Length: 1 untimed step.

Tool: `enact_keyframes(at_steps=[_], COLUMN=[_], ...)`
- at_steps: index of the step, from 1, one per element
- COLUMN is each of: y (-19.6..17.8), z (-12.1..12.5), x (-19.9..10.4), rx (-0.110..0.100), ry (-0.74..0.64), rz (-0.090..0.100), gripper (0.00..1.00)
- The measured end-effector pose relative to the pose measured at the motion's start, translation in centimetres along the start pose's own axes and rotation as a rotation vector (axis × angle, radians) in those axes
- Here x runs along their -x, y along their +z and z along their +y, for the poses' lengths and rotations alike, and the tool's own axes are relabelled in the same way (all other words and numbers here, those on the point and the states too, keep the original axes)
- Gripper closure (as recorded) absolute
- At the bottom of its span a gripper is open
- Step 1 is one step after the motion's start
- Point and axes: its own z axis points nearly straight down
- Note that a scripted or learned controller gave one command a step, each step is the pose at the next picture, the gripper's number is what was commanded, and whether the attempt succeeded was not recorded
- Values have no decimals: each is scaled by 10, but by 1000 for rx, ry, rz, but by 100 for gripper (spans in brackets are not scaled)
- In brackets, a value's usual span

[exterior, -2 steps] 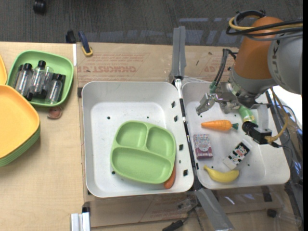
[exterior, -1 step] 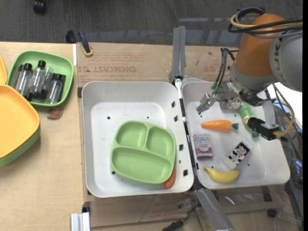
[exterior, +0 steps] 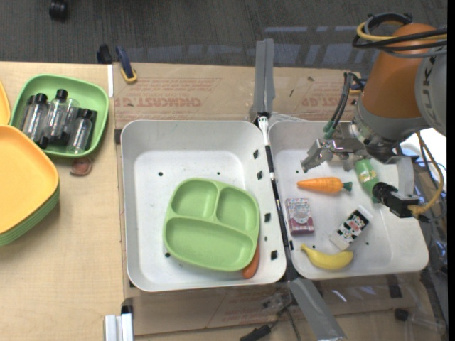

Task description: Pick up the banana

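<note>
Nearest the right bin's [exterior: 409,258] front edge lies the banana [exterior: 327,258], long axis along that edge, ends curling up. Carrot [exterior: 321,185], carton and box share it. Gripper [exterior: 316,156] hovers open above, holding nothing.

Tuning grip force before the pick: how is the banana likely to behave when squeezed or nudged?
The banana looks like smooth moulded plastic, so probably stiff, light and a bit slippery. Its curved, tapered shape may make it pivot or rock if nudged at one end. It lies near the right bin's front wall, so a push could jam it there.
</note>
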Motion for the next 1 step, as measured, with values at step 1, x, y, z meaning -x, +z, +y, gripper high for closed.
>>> enact_keyframes(at_steps=[1], y=[17], z=[-24], x=[19], rx=[-3], ry=[386], rz=[0], gripper=[0])
